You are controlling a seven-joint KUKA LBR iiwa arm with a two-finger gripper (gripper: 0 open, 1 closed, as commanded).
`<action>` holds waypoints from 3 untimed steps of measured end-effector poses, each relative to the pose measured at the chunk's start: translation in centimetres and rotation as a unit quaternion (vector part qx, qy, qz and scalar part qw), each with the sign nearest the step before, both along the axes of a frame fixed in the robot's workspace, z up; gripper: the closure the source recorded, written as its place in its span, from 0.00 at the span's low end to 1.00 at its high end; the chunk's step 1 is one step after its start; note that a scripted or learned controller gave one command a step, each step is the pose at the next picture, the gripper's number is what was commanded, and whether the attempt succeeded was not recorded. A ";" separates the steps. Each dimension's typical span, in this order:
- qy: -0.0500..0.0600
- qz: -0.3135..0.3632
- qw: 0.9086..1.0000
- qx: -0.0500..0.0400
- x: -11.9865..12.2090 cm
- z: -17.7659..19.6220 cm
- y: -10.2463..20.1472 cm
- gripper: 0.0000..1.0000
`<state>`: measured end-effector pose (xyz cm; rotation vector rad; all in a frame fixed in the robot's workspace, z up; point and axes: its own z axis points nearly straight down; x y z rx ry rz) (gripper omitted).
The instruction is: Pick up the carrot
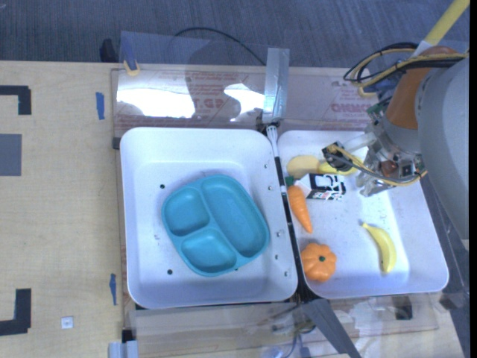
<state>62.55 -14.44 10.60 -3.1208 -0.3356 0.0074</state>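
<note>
Orange carrot (299, 207) lies by the right bin's (350, 230) left wall. I note a yellow fruit (301, 165) above it, a pumpkin (319, 262) below and a black-and-white item (326, 187) just beside it. The gripper (373, 185) hovers apart to the right; I cannot tell its opening.

A blue three-compartment plastic plate (216, 224) lies in the left shallow white bin (141, 155). The right white bin (346, 230) holds a small orange pumpkin (319, 262) and a yellow banana (381, 246).
</note>
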 end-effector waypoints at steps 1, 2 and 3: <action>-0.006 0.008 1.000 -0.002 1.0 9.9 -1.2 1.00; -0.003 -0.004 1.000 -0.001 0.3 -1.9 0.6 1.00; -0.002 0.058 0.998 0.001 -0.9 -2.0 -1.4 1.00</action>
